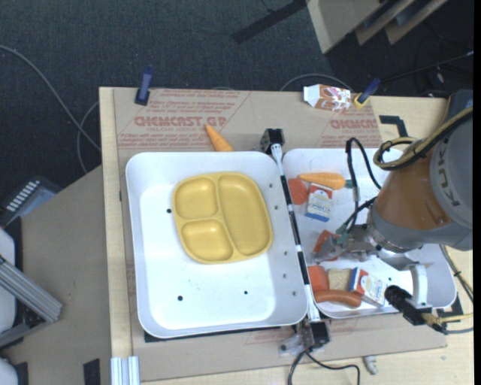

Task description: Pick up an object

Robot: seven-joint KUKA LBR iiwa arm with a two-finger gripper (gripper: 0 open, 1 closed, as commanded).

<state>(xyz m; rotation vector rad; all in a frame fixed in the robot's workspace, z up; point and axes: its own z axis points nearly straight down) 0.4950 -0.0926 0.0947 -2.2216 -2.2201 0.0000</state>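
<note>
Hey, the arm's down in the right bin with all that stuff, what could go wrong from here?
The gripper sits low among crowded items: a red piece right at its tip, a carton and a carrot beyond. It may nudge a neighbour instead of grasping. The sausage and another carton lie under the wrist and could get pushed. Cables near the arm might snag.

Glossy yellow plastic tray point(222, 216) in a smooth white plastic bin point(150, 248).

Dark carpet floor point(113, 45) surrounds the bench, wooden furniture point(376, 22) beyond.
</note>
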